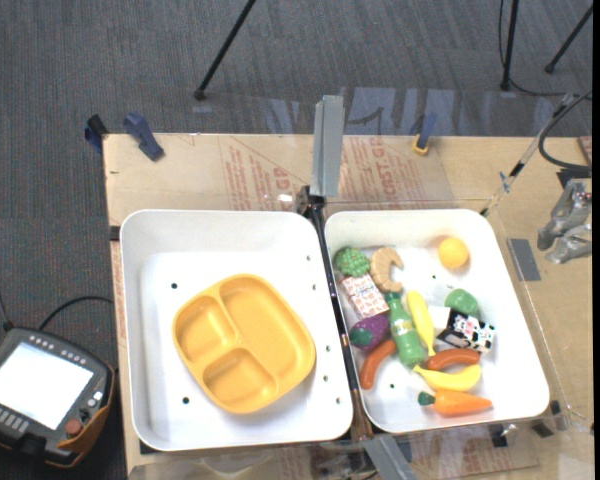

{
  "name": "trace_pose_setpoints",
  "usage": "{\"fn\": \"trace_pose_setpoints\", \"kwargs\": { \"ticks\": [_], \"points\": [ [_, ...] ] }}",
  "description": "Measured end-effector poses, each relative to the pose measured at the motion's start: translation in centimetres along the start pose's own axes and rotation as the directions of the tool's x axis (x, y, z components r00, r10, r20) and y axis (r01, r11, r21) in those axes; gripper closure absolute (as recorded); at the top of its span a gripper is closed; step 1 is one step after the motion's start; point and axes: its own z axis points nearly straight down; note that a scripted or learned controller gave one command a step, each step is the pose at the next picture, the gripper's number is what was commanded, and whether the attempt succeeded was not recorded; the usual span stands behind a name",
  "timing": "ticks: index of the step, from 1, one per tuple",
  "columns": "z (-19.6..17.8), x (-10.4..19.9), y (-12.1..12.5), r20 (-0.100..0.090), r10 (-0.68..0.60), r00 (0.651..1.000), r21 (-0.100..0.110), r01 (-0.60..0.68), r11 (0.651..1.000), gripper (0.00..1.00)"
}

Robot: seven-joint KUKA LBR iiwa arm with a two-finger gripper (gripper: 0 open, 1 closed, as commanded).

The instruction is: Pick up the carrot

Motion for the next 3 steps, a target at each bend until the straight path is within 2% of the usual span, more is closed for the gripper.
{"fn": "trace_pose_setpoints", "kwargs": {
  "ticks": [1,2,3],
  "points": [
    [11.1,2.8,-3.1,-0.02,0.071,0.997,-0.008,-0.071,0.997,1.0],
    [20.7,3.1,-2.3,-0.02,0.085,0.996,-0.008,-0.085,0.996,1.0],
    [20.2,2.9,-2.3,-0.011,0.083,0.996,-0.004,-0.084,0.996,0.0]
  ]
}}
